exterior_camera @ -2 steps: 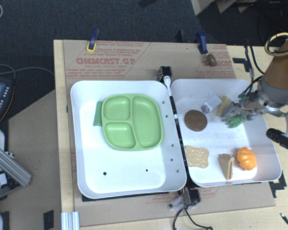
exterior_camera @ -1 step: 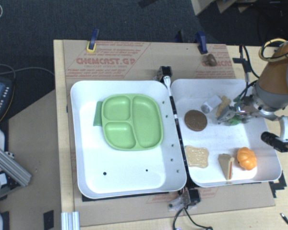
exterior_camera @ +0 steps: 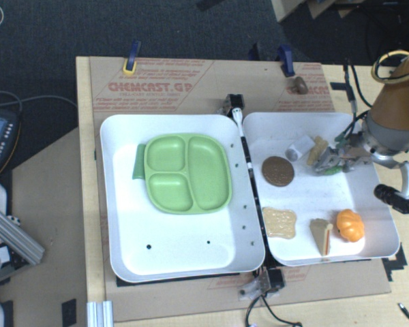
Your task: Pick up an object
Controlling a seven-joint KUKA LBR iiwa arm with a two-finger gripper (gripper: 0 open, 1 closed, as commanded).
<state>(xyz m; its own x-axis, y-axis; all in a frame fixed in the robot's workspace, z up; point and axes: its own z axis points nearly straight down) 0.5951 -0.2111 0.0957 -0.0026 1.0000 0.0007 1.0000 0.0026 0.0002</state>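
Camera view: the bench [exterior_camera: 88, 182] carries two white bins; the left bin [exterior_camera: 123, 237] holds a green divided plate [exterior_camera: 188, 172]. In the right bin [exterior_camera: 368, 203] the arm's pincer [exterior_camera: 325, 161] sits low by a tan piece [exterior_camera: 318, 148] and a grey lump [exterior_camera: 300, 148]; whether it is released or clenched, I cannot tell. A brown disc [exterior_camera: 278, 171], toast [exterior_camera: 280, 223], a wedge [exterior_camera: 321, 235] and an orange fruit [exterior_camera: 350, 225] lie nearby. A good grasp would likely centre on one item, clear of neighbours. Dark floor surrounds the bench.

Green divided plate [exterior_camera: 188, 173], white bins [exterior_camera: 123, 237], brown round cookie [exterior_camera: 278, 171], orange pumpkin [exterior_camera: 350, 225].
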